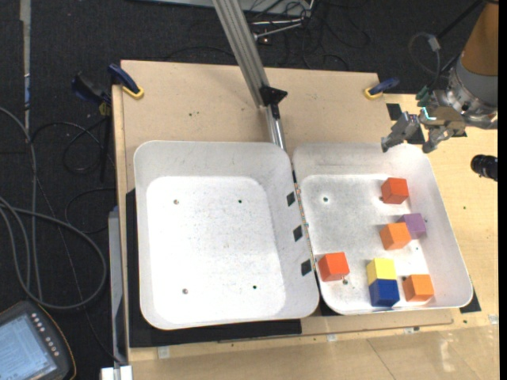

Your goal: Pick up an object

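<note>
Several small cubes lie in the right bin (348,204): an orange cube (394,190) near the back, an orange cube (394,235) touching a purple cube (415,226), an orange cube (333,266) near the left wall, and a yellow cube (381,270), blue cube (384,292) and orange cube (418,288) at the front. My gripper (413,138) hangs above the bin's far right corner, behind the cubes. It is open, with nothing between its fingers.
The left bin (206,228) sits beside the right one, and a slanted metal pole (242,42) rises from the gap between them. Blue-and-yellow clamps (125,81) (381,89) grip the bench's back corners.
</note>
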You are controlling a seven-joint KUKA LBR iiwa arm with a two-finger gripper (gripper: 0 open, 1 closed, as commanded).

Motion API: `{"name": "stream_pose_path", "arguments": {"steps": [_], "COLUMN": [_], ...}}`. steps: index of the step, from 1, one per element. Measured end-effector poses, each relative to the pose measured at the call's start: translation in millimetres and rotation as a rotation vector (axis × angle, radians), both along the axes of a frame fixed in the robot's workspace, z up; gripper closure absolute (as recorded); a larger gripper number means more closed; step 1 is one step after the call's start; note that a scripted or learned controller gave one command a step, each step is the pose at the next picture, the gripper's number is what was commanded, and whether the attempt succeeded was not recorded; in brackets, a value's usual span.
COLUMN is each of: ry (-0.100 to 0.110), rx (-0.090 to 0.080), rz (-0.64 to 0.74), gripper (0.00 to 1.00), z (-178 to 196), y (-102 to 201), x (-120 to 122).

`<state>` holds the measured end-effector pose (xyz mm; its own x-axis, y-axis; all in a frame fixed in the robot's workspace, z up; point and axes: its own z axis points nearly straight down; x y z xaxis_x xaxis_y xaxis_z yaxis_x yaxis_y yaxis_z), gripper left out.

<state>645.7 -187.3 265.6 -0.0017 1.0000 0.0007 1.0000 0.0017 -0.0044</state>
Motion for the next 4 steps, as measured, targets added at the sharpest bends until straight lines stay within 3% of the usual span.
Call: {"name": "stream_pose_path", "arguments": {"steps": [1, 4], "ry": [-0.004, -0.002], "rx": [-0.002, -0.001], "rz": [0.002, -0.002], "gripper": [0.00, 0.00], "z": [3, -134], "y": [0, -6], "x": [1, -8]}}
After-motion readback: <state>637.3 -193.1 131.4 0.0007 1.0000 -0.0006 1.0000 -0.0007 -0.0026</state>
